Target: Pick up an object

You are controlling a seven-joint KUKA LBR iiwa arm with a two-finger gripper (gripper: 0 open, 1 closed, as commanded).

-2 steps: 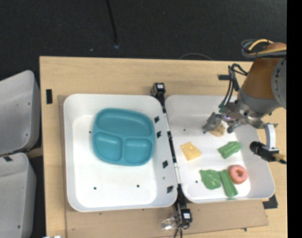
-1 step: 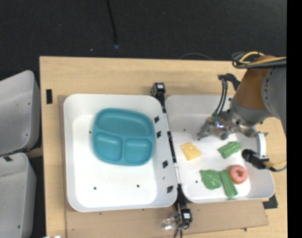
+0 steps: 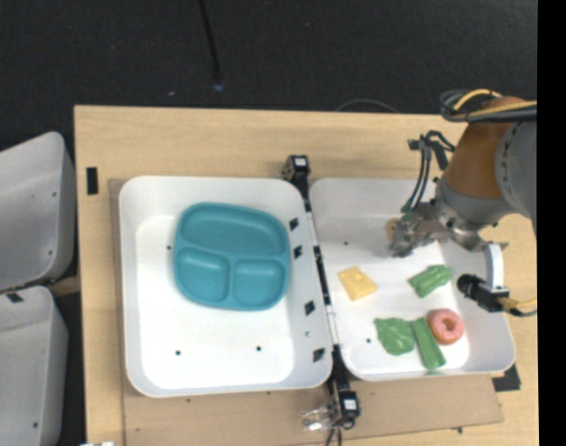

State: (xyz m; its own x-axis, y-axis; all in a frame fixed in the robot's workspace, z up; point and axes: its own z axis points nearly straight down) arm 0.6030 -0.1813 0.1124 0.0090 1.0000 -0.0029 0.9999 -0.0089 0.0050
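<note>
Left bin (image 3: 152,360) holds a teal divided plate (image 3: 231,255) near its centre. Right bin (image 3: 357,198): yellow wedge (image 3: 357,283) mid-left, green pieces (image 3: 391,334) and a pink ring (image 3: 445,326) along the front edge, another green piece (image 3: 430,279) centre. Hand (image 3: 405,240) low over the back-centre floor, touching nothing visible; finger state unclear.

The light is even and quite bright over the table (image 3: 190,142); it seems to come from above, because shadows are short and soft. The two white bins (image 3: 217,360) are almost overexposed, so their walls lose detail; a faint grey shadow lies along the inner rims. The teal divided plate (image 3: 232,255) shows a soft sheen, no hard glare. The floor around is very dark. The whole picture is slightly soft and grainy; small items look blurred at their edges.
</note>
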